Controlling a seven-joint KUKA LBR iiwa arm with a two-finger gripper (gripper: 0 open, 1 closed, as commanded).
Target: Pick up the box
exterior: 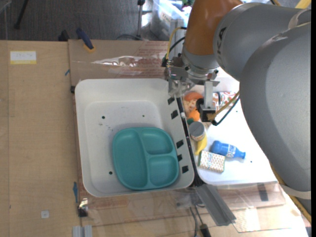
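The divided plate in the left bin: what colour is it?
Teal, seen clearly in the camera view: the divided plate lies in the left bin.

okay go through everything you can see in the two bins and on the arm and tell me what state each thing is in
teal divided plate: flat, right way up, in the left bin.
box: lying flat in the right bin, not held.
blue bottle: on its side, beside the box.
small can: upright near the divider.
gripper: hanging over the far end of the right bin, nothing visibly held.
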